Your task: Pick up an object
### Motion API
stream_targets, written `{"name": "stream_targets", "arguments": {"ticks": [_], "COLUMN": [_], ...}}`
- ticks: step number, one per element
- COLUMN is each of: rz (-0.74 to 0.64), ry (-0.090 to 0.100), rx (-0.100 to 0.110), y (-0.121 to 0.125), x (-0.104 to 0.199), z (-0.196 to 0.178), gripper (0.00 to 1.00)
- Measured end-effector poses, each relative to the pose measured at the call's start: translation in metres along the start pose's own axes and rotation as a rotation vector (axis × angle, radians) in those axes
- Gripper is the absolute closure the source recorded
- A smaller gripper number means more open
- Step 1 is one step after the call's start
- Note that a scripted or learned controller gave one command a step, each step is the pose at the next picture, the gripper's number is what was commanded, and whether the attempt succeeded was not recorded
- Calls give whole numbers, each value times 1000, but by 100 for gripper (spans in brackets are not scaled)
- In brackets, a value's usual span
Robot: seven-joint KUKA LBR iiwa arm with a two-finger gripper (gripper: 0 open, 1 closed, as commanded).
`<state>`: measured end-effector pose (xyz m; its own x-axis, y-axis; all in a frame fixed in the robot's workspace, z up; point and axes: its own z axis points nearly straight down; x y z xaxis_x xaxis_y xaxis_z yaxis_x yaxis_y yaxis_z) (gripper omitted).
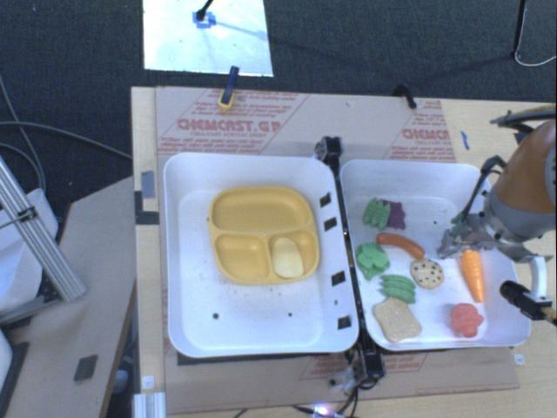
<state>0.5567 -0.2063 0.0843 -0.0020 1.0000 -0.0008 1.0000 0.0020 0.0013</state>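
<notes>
My gripper (454, 240) hangs low over the right bin (435, 181), near its right side. An orange carrot (473, 274) lies just below and to the right of it, its thick end close to the gripper tip; I cannot tell whether they touch. A round cookie (426, 273) lies just left of the carrot. An orange-red sausage (400, 245) lies further to the left of the gripper. Nothing is seen held.
The right bin also holds a slice of bread (398, 319), a red fruit (466, 319), green pea pods (398, 286), a green leafy piece (372, 258) and a green and purple piece (384, 212). The left bin (187, 259) holds a yellow divided plate (252, 220) with a pale oval piece (288, 258).
</notes>
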Motion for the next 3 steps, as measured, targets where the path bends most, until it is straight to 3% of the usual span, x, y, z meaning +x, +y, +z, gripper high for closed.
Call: {"name": "stream_targets", "arguments": {"ticks": [1, 2, 3], "rz": [-5, 3, -5], "ry": [-1, 3, -1], "rx": [-8, 5, -7], "y": [69, -4, 58], "x": [1, 0, 0], "z": [-2, 0, -1], "gripper": [100, 100, 100]}}
